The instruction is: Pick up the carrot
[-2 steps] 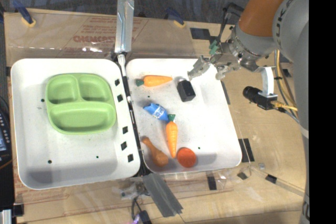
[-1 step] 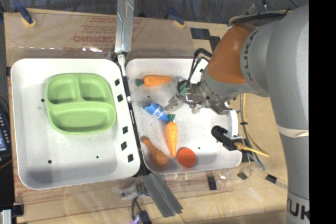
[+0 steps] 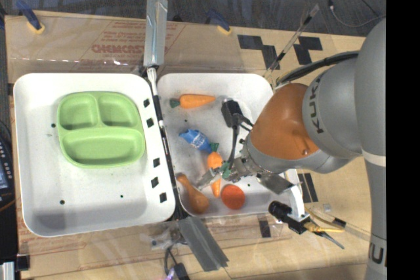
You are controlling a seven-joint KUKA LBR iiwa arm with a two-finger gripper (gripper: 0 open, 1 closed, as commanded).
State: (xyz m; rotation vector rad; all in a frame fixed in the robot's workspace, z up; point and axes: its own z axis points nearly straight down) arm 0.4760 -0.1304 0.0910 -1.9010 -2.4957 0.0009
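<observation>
Gripper (image 3: 226, 170) is low in the right bin (image 3: 262, 85), pointing left from the grey arm (image 3: 341, 115) with its orange band (image 3: 282, 131). Can't tell if it's clenched or released, too cluttered at the tip. Carrot (image 3: 195, 101) lies flat well above and a bit left of the gripper, near the bin's top wall, green stem end pointing left, apart from everything. Just beside the gripper tip: small orange piece (image 3: 214, 160) and another orange bit (image 3: 216, 188). Blue wrapper (image 3: 195, 139) up-left of the gripper. Red-orange ball (image 3: 232, 197) just below it. Brown pear-shaped thing (image 3: 191, 193) lower left. Green divided plate (image 3: 100, 128) far left in the left bin (image 3: 39, 206), both bins on the desk (image 3: 79, 42)
</observation>
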